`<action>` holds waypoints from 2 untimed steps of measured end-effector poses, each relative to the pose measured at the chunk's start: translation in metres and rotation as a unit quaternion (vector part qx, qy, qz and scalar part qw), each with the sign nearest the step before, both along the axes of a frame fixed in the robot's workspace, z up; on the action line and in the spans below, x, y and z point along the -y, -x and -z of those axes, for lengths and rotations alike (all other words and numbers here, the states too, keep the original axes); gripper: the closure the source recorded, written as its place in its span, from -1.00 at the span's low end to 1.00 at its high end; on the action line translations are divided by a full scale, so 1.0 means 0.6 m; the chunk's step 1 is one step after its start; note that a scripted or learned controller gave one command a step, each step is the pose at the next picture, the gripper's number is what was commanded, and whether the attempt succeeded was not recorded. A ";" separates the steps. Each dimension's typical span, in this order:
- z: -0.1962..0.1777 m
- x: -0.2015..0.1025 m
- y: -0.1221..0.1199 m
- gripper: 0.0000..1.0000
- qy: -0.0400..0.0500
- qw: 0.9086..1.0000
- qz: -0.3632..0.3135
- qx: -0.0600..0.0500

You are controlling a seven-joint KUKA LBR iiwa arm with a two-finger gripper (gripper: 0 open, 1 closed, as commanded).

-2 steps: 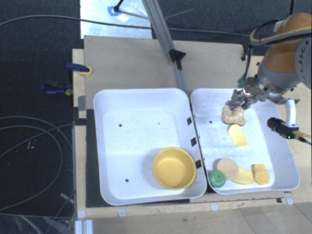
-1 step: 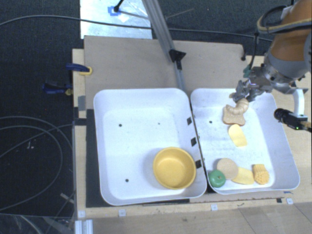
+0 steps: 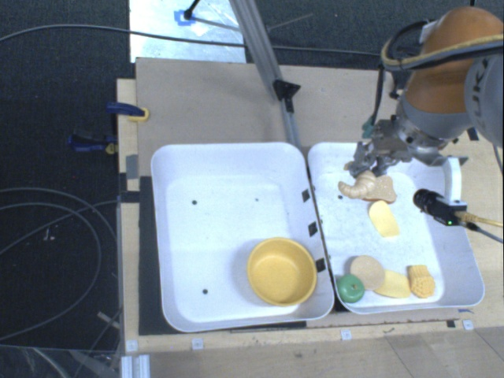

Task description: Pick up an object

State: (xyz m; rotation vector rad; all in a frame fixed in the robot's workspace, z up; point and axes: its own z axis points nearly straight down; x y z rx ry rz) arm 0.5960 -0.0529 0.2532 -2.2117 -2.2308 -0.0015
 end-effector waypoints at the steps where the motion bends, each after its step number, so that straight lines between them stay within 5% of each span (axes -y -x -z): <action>1: -0.008 -0.078 0.015 1.00 0.000 1.000 -0.001 0.000; 2: 0.009 -0.165 0.025 1.00 0.000 1.000 -0.001 0.000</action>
